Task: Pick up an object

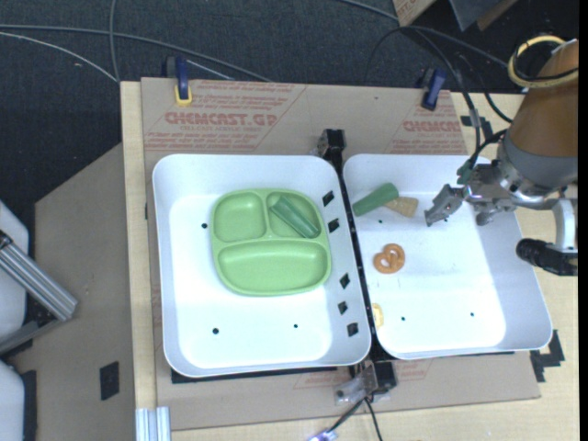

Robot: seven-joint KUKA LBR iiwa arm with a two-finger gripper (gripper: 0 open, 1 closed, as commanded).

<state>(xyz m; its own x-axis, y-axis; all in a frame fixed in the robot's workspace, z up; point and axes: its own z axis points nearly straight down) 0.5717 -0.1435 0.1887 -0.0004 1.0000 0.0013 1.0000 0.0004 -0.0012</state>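
Gripper (pixel 439 208), two-finger, on grey arm (pixel 542 145) with orange band, entering from the right. Position: over the far part of the right bin (pixel 514 283), tips pointing left and down. Whether the fingers stand wide or narrow cannot be told at this size; nothing is seen between them.

Camera view, contents by bin.

Right bin: green block (pixel 375 198), elongated, smooth, lying flat and slanted at the far left corner, near the divider. Tan piece (pixel 401 208), small, flat, pale, touching or just beside the green block's right end; which of the two, unclear. Orange pretzel (pixel 389 259), small looped shape with holes, lying flat, apart from the others toward the near side. Tiny yellow item (pixel 378 316) at the near left wall, too small to identify.

Left bin (pixel 184 274): green divided plate (pixel 271 244), three compartments, with a darker green item (pixel 296 215) in the far right compartment.

Likely target, judged by nearness: tan piece or green block, just left of the gripper.

Hazards, as judgement: the two crowd together and sit close to the bin wall, so a closing grip may catch both or push one aside. The tan piece lies thin and low, so fingers may shut above it.
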